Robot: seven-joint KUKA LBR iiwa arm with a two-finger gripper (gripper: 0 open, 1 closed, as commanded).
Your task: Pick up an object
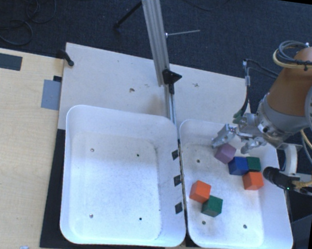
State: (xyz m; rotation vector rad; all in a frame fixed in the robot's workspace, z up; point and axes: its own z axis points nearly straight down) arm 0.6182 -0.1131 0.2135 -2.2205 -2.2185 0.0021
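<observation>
Here the pincer (236,140) hangs low over the far part of the right bin (277,243), its two metal fingers (222,138) spread fairly wide, one toward the left and one toward the right. Nothing sits between them; the purple block (225,153) lies just below and near the left finger, close enough that touching cannot be ruled out, but it is not gripped. Just to the right of the purple block sits a blue block (238,165), with a dark green block (253,163) touching it on its far right side and an orange block (253,180) just beside it on the near right. Well apart from that cluster, toward the near left of the same bin, a second orange block (200,191) and a second green block (212,205) lie touching each other. The grey arm (297,95) with its orange band comes in from the right, above the bin's far right corner. The cluster crowds the far right of the bin, close to its far rim, while the near part of the bin floor lies open. The left bin (70,195) meets the right one along a shared edge bearing small black clips (177,180).
</observation>
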